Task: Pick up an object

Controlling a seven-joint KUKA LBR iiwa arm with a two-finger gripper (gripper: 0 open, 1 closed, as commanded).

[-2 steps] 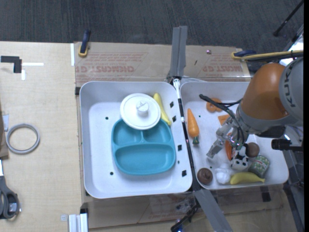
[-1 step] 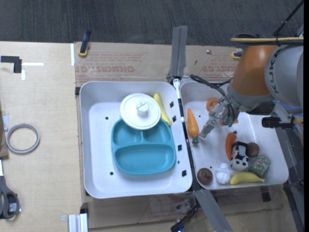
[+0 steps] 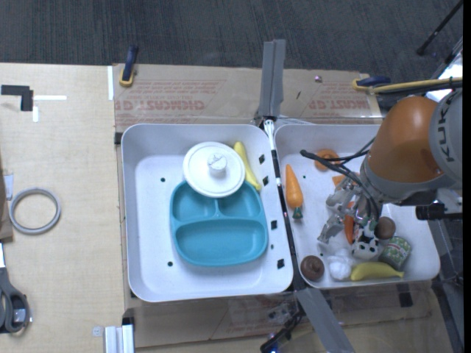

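My gripper hangs low over the middle of the right bin, under the arm's orange band. Right beside it lie a small orange-red piece and a black-and-white cow toy. A carrot lies to its left near the bin's wall. In front of it sit a brown ball, a white lump and a banana. A green can and a kiwi-like fruit are to its right. The wrist hides what lies directly beneath it.
The left bin holds a blue divided tray, a round white lid and a yellow banana. An orange object lies at the right bin's back. A grey ring and scissors lie on the bench at left.
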